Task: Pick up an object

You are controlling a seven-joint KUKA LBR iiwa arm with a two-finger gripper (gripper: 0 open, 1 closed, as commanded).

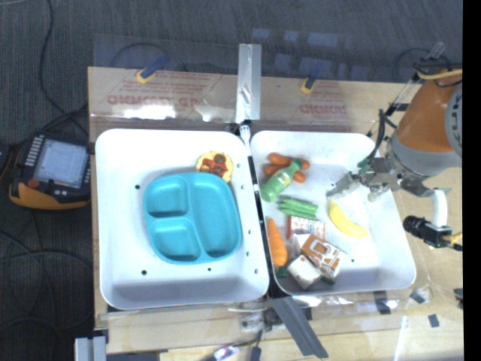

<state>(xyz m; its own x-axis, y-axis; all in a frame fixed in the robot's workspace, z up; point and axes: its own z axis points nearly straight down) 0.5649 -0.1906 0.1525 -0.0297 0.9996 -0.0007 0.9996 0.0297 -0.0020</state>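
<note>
We see the gripper (359, 185) over the right bin (391, 265), fingers spread open and gripping nothing, above the banana (348, 221). Bare floor lies around the banana; the packed items at the near edge overlap and blur.

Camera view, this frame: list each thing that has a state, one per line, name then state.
gripper: open, holding nothing, over the right bin
banana: lying flat, just below the gripper, untouched
green bottle: on its side
carrot: lying flat by the divider
blue tray: right way up in the left bin
</note>
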